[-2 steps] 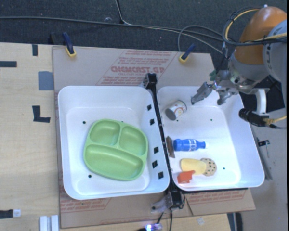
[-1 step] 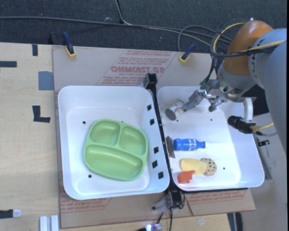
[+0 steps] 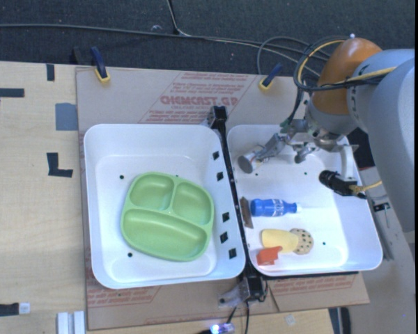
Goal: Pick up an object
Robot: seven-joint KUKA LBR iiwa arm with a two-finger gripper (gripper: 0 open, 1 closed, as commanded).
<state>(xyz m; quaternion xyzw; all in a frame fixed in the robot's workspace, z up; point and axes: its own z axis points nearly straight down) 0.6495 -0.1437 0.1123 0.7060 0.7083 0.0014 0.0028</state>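
Observation:
My gripper (image 3: 251, 160) hangs over the back left part of the right bin (image 3: 362, 245), its grey tip pointing left toward the divider. It is some way behind the objects there. A blue bottle (image 3: 272, 207) lies on its side mid-bin. Nearer the front lie a yellow and orange toy (image 3: 275, 244) and a spotted cookie (image 3: 302, 241). A small brown piece (image 3: 246, 212) sits by the bottle's left end. Nothing shows at the gripper's tip.
The left bin (image 3: 101, 145) holds a green divided plate (image 3: 168, 215). A black part (image 3: 334, 181) hangs at the right bin's right side below the wrist. The arm and its cables cover the back right corner.

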